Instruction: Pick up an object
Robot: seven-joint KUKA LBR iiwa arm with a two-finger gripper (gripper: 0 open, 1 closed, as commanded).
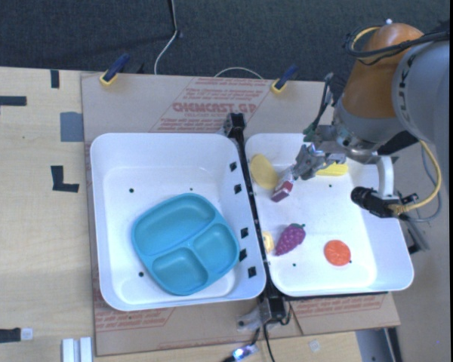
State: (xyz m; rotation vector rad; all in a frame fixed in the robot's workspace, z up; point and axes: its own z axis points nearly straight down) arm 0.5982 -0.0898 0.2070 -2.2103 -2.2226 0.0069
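Observation:
My gripper [294,176] reaches into the right bin [377,274] near its upper left part, slanting down and to the left. A small dark red object [281,191] lies right at its tip, touching or almost touching it. A yellow object [262,170] rests just left of the gripper by the bin's left wall. Another yellow piece [335,170] pokes out from behind the wrist. Lower in the bin lie a purple bunch of grapes [290,239], an orange round fruit [337,253] and a small yellow bit [267,240].
The left bin [109,164] holds a blue divided plate [184,243]. A black divider with clips [244,194] runs between the bins. A black cable fitting [374,200] hangs off the arm over the right bin's right side.

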